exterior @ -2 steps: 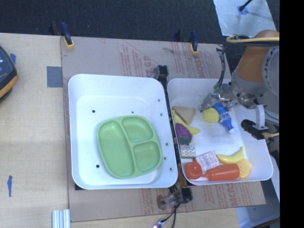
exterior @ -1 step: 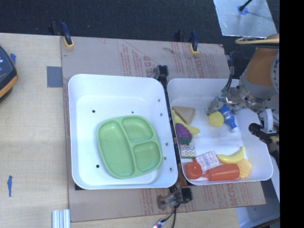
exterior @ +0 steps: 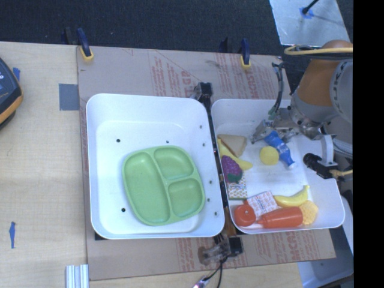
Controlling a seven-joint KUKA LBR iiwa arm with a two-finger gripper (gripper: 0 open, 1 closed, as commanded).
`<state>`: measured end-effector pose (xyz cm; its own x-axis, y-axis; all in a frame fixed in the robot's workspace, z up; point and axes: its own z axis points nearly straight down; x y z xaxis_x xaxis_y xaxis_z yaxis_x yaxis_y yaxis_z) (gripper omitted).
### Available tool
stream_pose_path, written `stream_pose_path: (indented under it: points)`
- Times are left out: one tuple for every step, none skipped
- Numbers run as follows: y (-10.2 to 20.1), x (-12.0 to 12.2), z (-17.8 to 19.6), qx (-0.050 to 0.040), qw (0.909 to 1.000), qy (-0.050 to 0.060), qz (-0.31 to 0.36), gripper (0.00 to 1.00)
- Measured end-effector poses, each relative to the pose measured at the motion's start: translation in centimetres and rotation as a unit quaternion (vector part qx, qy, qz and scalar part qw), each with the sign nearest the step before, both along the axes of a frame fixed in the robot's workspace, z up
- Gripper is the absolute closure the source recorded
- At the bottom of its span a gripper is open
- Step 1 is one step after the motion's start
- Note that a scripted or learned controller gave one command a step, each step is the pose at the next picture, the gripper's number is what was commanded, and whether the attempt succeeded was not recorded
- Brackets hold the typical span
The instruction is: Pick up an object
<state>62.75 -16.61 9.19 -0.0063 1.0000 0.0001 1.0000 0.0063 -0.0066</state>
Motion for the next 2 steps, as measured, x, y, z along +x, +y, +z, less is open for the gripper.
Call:
stream_pose_path:
  points:
    - [-0.9,-4.6,0.0,-0.0005,1.0000,-0.001,-0.001,0.00]
    - [-1.0,-4.6,1.0,-0.0011,1.0000,-0.001,0.001,1.00]
